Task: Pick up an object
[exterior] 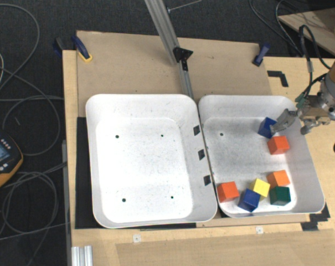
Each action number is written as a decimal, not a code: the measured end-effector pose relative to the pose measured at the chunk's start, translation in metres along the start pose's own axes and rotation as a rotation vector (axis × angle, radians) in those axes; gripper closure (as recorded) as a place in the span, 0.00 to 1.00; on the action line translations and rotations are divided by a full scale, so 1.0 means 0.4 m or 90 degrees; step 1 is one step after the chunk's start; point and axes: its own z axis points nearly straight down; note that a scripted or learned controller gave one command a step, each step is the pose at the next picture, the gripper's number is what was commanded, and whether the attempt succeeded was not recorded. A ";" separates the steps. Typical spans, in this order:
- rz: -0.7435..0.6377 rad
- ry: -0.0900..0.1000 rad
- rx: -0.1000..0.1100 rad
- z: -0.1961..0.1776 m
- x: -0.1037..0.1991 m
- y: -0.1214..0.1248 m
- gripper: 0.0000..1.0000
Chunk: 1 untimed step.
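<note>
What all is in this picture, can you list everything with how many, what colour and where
bins: two, white, side by side on the bench
blue blocks: two, one at the right bin's upper right by the claw, one at its lower edge
orange blocks: three, right bin, one just below the upper blue block, two in the lower part
yellow block: one, right bin, lower part
green block: one, dark, right bin, lower right corner
clamps: two, blue, on the board's far corners
pole: one, grey, slanting down to the bins' join
cables: several, floor at left
claw: one, grey, over the right bin's upper right
</note>
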 end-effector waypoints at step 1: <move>0.000 0.000 0.000 0.152 0.016 -0.013 0.00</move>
